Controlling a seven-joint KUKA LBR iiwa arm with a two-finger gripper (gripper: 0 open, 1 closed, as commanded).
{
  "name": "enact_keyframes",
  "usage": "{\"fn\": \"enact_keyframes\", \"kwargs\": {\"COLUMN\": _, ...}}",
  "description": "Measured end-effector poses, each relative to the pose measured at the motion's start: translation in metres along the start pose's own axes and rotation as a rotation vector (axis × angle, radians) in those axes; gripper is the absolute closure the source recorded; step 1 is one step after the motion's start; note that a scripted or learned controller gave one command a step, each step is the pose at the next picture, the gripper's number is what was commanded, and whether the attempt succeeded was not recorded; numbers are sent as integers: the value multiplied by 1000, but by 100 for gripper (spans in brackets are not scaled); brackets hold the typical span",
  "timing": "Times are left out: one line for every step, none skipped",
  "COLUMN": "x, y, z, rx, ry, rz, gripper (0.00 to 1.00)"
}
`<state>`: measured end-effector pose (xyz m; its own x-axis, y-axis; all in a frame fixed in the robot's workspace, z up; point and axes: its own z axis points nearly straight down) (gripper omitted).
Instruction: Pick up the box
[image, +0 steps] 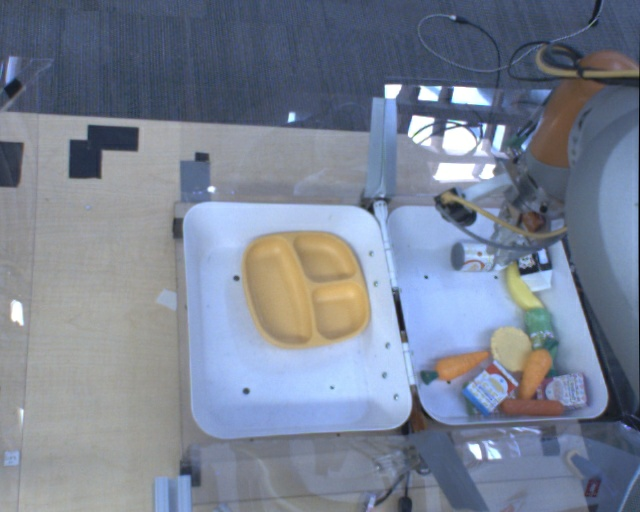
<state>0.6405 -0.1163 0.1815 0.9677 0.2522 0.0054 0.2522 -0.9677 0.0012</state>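
A small blue, white and orange box (488, 389) lies near the front of the right bin (430, 300), between two carrots. A second small box (567, 390), red and white, sits in the bin's front right corner. The grey arm with its orange band reaches in from the upper right. Its gripper (523, 221) hangs over the bin's back right part, well behind both boxes and apart from them. Cables and the wrist partly hide it.
The right bin also holds a small can (472, 257), a banana (520, 288), a green item (538, 325), a yellow round piece (511, 348), two carrots (460, 366) and a red sausage (533, 407). A yellow divided plate (305, 287) lies in the left bin (220, 380).
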Motion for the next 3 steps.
{"fn": "enact_keyframes", "kwargs": {"x": -7, "y": 54, "z": -194, "rx": -1, "ry": 0, "rz": 46, "gripper": 100}}
{"fn": "enact_keyframes", "kwargs": {"x": -14, "y": 88, "z": 9, "rx": 1, "ry": -6, "rz": 48, "gripper": 100}}
{"fn": "enact_keyframes", "kwargs": {"x": -26, "y": 84, "z": -168, "rx": -1, "ry": -1, "rz": 7, "gripper": 100}}
